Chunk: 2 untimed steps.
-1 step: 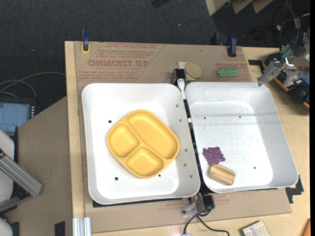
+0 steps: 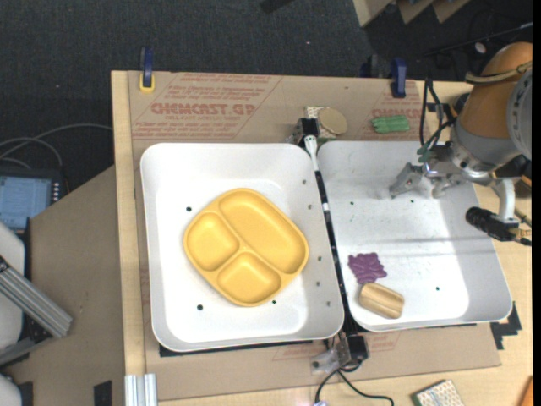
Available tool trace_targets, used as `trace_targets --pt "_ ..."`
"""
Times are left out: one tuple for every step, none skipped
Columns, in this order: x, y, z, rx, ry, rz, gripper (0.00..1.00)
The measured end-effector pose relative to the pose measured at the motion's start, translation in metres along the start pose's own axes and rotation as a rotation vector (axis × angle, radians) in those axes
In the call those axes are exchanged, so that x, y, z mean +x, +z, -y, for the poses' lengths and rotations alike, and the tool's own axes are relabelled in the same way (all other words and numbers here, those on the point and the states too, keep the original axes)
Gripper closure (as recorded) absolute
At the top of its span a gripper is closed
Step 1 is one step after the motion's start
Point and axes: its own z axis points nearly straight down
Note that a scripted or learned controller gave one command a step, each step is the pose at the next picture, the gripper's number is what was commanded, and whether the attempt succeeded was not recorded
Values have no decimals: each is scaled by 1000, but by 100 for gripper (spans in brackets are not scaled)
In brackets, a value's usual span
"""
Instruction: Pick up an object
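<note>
The gripper (image 2: 416,180) hovers over the right bin's (image 2: 473,307) far edge, fingers spread and empty, well apart from the bun (image 2: 381,299) by the near edge.

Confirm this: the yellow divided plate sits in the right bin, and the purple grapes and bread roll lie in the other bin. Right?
Not quite. The camera view shows the yellow divided plate in the left bin; the purple grapes and bread roll lie in the other, right bin.

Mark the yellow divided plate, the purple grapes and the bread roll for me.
yellow divided plate (image 2: 245,245), camera view, on the ridge between compartments.
purple grapes (image 2: 367,266), camera view, middle of the cluster.
bread roll (image 2: 381,299), camera view, middle of its top.
</note>
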Motion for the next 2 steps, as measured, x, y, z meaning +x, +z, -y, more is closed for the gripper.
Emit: trace_targets --pt "-28 16 53 -14 0 -5 0" --pt "102 18 105 -8 -9 -3 0"
